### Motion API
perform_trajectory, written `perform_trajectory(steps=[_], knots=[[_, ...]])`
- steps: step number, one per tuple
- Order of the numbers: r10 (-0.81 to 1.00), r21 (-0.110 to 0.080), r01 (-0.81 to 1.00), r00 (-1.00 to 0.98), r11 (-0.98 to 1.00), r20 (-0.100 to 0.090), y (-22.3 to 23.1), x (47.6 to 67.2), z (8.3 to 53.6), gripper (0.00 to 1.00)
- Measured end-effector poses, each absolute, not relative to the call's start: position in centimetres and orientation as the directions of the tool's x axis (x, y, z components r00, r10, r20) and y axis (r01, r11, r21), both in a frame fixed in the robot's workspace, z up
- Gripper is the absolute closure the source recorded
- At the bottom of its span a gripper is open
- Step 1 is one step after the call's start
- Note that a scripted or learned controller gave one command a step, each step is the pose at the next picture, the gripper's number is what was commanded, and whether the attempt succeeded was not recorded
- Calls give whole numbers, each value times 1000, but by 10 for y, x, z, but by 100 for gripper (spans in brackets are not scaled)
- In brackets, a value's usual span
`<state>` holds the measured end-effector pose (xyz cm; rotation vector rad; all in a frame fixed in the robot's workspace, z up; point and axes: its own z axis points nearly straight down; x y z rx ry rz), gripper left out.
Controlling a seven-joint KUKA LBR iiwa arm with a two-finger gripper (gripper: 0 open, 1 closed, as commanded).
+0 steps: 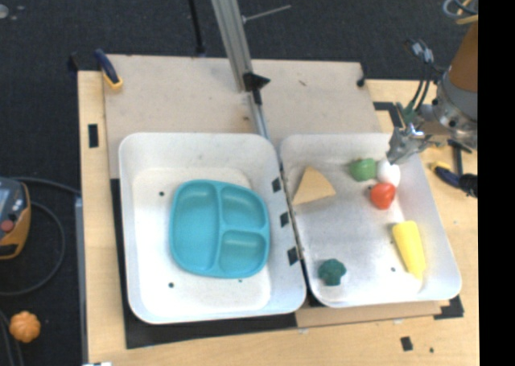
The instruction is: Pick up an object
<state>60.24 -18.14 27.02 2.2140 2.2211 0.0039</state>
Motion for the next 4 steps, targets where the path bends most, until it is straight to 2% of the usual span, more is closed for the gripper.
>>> perform_trajectory(steps=[2, 3, 4], knots=[[1000, 3, 1000, -7, 7, 0, -70, 631, 271, 100], [1000, 2, 1000, -6, 6, -1, -25, 647, 253, 100], [1000, 2, 1000, -7, 7, 1, 24, 654, 256, 100]])
